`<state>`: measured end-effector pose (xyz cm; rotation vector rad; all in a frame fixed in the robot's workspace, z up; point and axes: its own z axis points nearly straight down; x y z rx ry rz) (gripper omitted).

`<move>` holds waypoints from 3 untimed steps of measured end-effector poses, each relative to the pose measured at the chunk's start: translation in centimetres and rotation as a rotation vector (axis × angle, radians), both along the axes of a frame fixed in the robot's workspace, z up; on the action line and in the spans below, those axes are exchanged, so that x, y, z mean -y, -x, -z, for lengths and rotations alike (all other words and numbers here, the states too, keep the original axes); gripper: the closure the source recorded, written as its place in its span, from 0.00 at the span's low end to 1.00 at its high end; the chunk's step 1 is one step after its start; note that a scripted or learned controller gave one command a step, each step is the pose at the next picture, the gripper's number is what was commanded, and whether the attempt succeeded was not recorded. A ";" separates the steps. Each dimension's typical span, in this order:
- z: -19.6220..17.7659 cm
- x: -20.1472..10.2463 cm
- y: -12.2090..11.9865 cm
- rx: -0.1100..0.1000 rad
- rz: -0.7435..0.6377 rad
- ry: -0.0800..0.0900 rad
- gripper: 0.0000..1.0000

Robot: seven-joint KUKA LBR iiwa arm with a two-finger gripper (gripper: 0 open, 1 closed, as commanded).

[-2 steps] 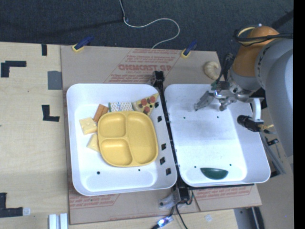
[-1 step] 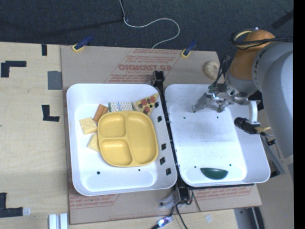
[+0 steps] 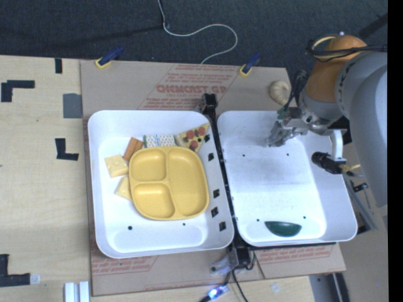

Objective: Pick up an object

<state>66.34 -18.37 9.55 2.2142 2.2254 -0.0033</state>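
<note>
Reaching arm: the grey robot arm with the orange band (image 3: 334, 74) comes in from the right side and bends over the right bin.
Gripper: the small grey two-finger gripper (image 3: 277, 138) hangs over the back part of the right white bin (image 3: 334, 228), near its far wall. It is too small and blurry to tell if it is spread or pressed together. I see nothing in it.
Green thing: a dark green oval thing (image 3: 282, 228) lies in the right bin, close to the front wall. It is well apart from the gripper.
Left bin: the left white bin (image 3: 101, 231) sits just beside the right one.
Plate: a big yellow plastic plate with three parts (image 3: 169, 182) lies in the middle of the left bin.
Small toys: a pale yellow square piece (image 3: 116, 165) and an orange-brown block (image 3: 133, 148) lie by the plate's left side. A little colourful toy food piece (image 3: 195, 136) lies at the back of it, near the wall between the bins.
Round thing: a beige round lump (image 3: 279, 92) sits outside the bins on the brown cardboard sheet (image 3: 182, 87), behind the right bin.
Clips: two blue clips (image 3: 110, 56) hold the cardboard's far edge.
</note>
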 end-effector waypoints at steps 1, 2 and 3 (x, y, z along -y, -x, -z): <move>-6.1 -0.7 -0.6 0.005 0.003 -0.003 1.00; -12.2 -0.2 -0.3 0.005 0.004 -0.002 1.00; -13.0 -0.2 -0.4 0.000 0.004 -0.003 1.00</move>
